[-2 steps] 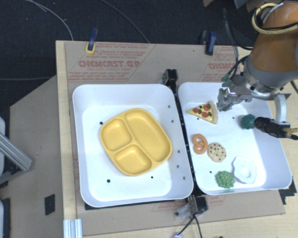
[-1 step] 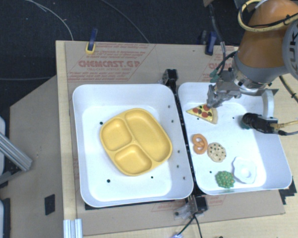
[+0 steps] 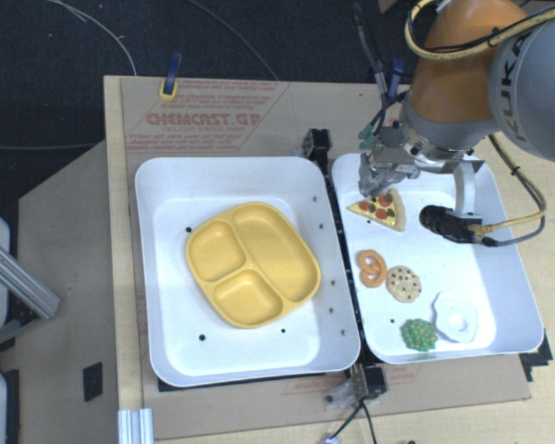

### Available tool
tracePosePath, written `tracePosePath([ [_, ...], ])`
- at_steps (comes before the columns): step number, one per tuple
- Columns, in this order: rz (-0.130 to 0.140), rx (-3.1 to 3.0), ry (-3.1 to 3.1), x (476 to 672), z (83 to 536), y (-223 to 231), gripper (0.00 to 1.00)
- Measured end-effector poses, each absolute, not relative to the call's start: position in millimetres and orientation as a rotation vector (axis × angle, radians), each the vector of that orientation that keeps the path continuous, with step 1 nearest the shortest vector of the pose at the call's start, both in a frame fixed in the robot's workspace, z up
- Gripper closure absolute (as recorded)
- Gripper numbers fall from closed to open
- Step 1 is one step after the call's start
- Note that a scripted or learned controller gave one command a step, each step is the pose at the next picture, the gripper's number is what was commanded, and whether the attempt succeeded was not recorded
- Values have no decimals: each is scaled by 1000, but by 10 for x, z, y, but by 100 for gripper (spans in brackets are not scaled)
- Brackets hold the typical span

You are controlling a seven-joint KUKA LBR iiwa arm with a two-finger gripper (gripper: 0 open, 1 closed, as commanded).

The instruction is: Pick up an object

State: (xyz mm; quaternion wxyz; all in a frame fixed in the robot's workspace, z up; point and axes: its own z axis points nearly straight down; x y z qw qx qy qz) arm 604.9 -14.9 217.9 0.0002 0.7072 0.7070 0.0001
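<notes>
On the cardboard-covered worktop (image 3: 213,118), the right white bin (image 3: 509,276) holds a flat triangular pizza-slice toy (image 3: 380,209) at its far-left corner, directly under the end effector (image 3: 381,185), whose opening I cannot tell.

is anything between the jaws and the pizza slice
Nothing visible is. The gripper hangs right over the pizza slice in the right bin, at the slice's upper edge. The pretzel and cookie lie lower down, apart from it.
</notes>
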Motion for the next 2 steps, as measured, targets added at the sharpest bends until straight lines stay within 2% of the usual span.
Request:
tracePosePath([
  [2,1,2222,2221,6326,2340,672,100],
])
